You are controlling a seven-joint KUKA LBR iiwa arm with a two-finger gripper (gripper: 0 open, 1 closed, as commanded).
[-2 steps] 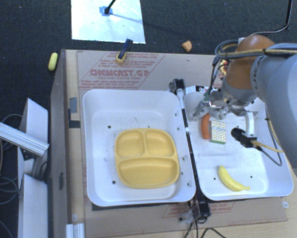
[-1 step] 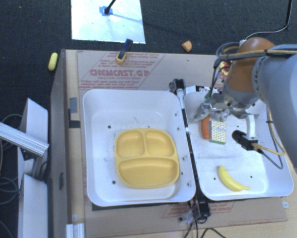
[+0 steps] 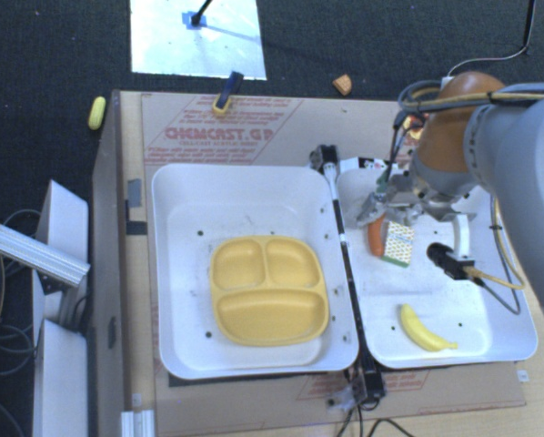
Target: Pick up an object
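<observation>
My gripper [image 3: 392, 215] hangs low over the upper left part of the right bin [image 3: 490, 335], open. Just below it lie an orange carrot-like piece [image 3: 377, 238] and a small box with a green dotted face [image 3: 399, 244], side by side and touching. Nothing is held between the fingers. A yellow banana [image 3: 424, 329] lies near the front of the same bin, well clear of the gripper. The grey arm with its orange band [image 3: 454, 130] reaches in from the right and covers the bin's back right part.
The left bin [image 3: 176, 244] holds a yellow divided plate [image 3: 267, 289]. A black ridge [image 3: 343, 244] separates the two bins. Behind the bins on the floor lie a yellow object [image 3: 96, 112] and a small orange-brown piece [image 3: 343, 85].
</observation>
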